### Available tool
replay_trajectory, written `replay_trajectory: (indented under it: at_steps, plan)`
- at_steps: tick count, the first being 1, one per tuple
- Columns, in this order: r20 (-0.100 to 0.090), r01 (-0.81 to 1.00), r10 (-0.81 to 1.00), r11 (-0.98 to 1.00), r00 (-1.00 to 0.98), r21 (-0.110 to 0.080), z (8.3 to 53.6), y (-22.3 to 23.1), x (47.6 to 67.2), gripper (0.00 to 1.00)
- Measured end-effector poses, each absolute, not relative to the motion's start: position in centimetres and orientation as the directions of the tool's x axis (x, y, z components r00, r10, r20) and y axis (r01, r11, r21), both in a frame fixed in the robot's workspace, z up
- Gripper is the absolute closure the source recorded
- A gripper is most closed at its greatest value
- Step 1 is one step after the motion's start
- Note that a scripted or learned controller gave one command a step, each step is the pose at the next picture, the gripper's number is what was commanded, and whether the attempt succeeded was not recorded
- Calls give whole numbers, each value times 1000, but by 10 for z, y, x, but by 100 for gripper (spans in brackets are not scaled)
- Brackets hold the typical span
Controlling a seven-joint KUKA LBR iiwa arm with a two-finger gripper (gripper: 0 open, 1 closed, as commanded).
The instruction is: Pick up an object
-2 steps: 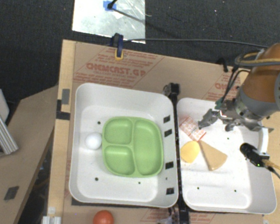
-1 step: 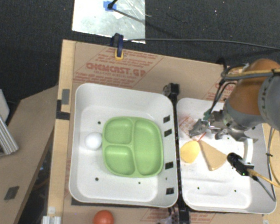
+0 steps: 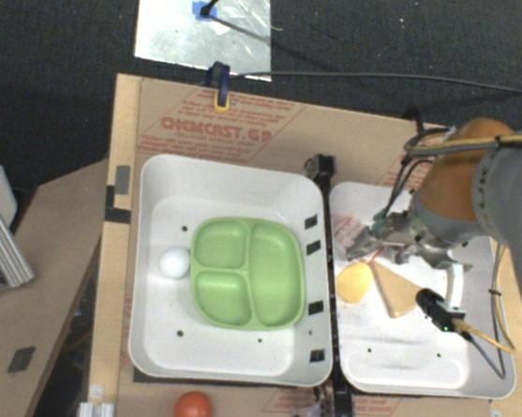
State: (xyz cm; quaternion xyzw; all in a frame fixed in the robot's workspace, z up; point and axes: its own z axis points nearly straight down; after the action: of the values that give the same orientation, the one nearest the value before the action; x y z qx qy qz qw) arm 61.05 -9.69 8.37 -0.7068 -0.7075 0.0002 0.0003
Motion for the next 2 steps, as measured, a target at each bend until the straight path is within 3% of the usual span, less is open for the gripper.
replay_trajectory:
  at_steps: [1, 2]
  plan:
    - [0, 1000, 1000, 1, -1, 4, 96, -97, 612, 100]
    - [-1, 1000, 1000, 0, 0, 6, 140, -99, 610, 100]
